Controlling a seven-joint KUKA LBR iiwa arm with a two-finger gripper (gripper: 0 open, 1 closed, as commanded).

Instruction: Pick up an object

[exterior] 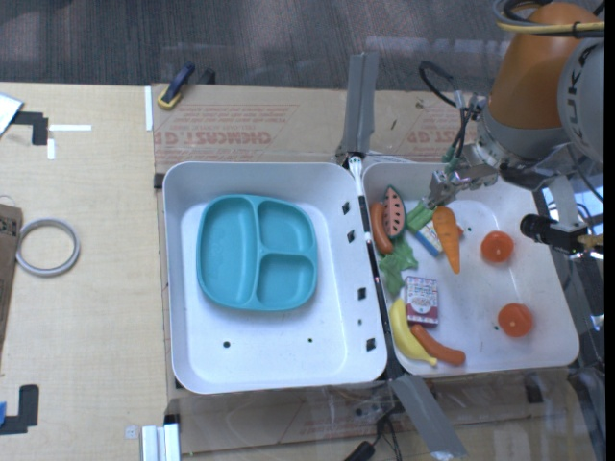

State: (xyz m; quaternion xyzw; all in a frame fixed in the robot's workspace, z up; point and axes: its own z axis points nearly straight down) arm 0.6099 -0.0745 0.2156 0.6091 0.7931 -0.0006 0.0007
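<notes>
Orange and grey, the robot arm (538,65) reaches into the right white bin (538,353). Its small metal gripper (444,186) hangs just above the long orange toy carrot (447,238) and a green toy piece (420,216). The gripper is too small and blurry to tell what state it is in, and nothing can be seen held in it. The arm looks to be at the reaching step. Next it likely needs to go down and close on the carrot. The round teal plastic plate (258,252) sits in the left white bin (192,353).
</notes>
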